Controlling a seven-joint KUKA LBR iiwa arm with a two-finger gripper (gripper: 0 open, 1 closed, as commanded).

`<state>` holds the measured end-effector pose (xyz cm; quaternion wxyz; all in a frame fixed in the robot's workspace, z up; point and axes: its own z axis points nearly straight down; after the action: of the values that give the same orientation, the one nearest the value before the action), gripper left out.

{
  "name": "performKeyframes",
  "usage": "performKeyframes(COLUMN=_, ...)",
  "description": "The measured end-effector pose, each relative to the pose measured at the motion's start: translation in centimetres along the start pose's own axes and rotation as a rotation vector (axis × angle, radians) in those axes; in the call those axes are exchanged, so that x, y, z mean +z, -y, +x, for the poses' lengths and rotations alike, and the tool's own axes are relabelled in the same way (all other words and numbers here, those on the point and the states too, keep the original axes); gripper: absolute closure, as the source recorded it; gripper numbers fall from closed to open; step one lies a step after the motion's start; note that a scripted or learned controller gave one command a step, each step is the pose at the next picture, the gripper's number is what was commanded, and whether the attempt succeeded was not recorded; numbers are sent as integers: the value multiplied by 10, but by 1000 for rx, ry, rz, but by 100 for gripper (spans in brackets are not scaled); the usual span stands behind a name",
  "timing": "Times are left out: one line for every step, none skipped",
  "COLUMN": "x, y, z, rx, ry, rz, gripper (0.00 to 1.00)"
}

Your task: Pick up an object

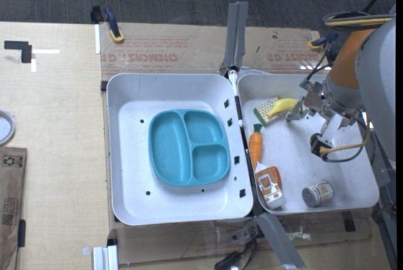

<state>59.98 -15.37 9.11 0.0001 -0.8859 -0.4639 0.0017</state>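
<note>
The right bin [352,199] holds several small objects. A yellow banana-shaped toy [281,105] with a green end lies near its back left. An orange carrot [255,145] lies along the left wall, with an orange and white packet [269,185] in front of it. A small metal can [317,194] lies on its side near the front right. My gripper [312,125] hangs low over the back of the right bin, just right of the yellow toy's end. Whether it touches the toy is not clear, and nothing is visibly held.
The left bin [126,155] holds a blue divided plate [189,147]. A grey divider post [237,36] stands behind the join of the two bins. Cables [343,150] loop below the wrist. Cardboard [164,51] lies behind the bins.
</note>
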Motion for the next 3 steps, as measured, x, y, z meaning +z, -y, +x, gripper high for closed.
performKeyframes(x=5, y=-28, z=48, rx=89, ry=15, rz=26, gripper=0)
performKeyframes(x=-5, y=-31, z=51, rx=85, ry=10, rz=12, gripper=100)
performKeyframes(x=-151, y=8, z=97, rx=37, ry=-1, rz=-1, gripper=100)
